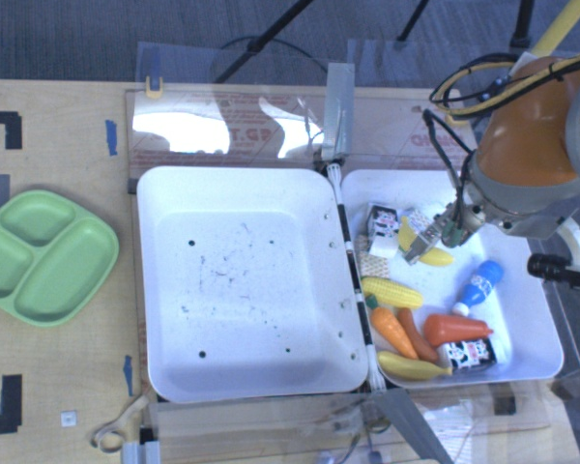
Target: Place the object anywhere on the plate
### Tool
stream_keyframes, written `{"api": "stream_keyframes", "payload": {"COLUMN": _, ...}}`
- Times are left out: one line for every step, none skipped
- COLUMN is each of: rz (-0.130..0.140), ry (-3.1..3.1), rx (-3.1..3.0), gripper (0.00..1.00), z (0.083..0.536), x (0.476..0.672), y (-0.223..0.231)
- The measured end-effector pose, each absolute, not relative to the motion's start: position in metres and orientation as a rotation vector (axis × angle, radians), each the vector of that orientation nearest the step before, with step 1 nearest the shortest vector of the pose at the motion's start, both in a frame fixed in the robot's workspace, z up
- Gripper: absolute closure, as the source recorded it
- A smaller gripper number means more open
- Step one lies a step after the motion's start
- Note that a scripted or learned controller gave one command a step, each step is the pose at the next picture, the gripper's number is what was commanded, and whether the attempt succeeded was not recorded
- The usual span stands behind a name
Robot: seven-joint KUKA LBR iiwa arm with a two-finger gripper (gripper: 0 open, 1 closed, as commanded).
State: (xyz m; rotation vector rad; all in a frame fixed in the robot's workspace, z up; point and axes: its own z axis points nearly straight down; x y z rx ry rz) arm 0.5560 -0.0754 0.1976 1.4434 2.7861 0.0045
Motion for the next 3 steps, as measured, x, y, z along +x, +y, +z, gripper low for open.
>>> {"api": "stream_keyframes", "payload": {"rz": 0.003, "ry": 2.691, "rx": 1.615, "gripper": 1.00, "z": 0.185, "x": 0.580, "y": -0.068}}
{"api": "stream_keyframes", "payload": {"rz": 0.004, "ry": 2.691, "rx": 1.615, "gripper": 0.00, "z": 0.185, "x": 0.580, "y": -0.068}}
{"api": "stream_keyframes", "payload": {"rz": 0.002, "ry": 2.696, "rx": 1.613, "gripper": 0.00, "z": 0.185, "x": 0.537, "y": -0.051}}
